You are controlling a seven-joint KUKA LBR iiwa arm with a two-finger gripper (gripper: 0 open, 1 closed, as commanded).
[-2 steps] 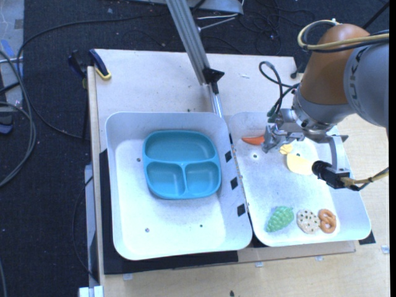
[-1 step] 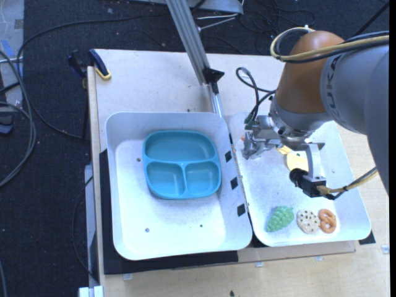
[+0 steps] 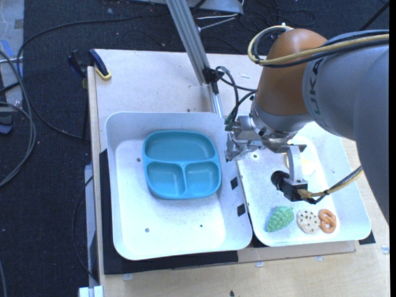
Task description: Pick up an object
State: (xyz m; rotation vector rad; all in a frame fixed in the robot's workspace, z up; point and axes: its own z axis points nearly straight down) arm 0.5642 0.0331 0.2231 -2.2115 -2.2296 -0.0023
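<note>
**Arm hangs over the right bin, wrist above its far-left part**

The grey arm [image 3: 346, 73] reaches in from the right edge of the camera view, its orange band [image 3: 291, 54] bulging just above the wrist. The wrist points downward, and the gripper [image 3: 238, 148] sits at the seam between the two bins, over the far-left part of the right bin [image 3: 346, 228]. Whether it is open or closed cannot be told from this angle, and no object is seen in its grasp.

Below and to the right of the gripper, toward the near rim of the right bin, three small objects lie in a row: a green grape bunch [image 3: 279, 218], a round cookie [image 3: 307, 221] touching or just beside it, and a pretzel [image 3: 327, 220] next to that. A black fitting [image 3: 286, 184] on a cable hangs between the gripper and these.

To the gripper's left, the left bin [image 3: 124, 228] holds a blue divided plate [image 3: 182, 164], lying flat.
</note>
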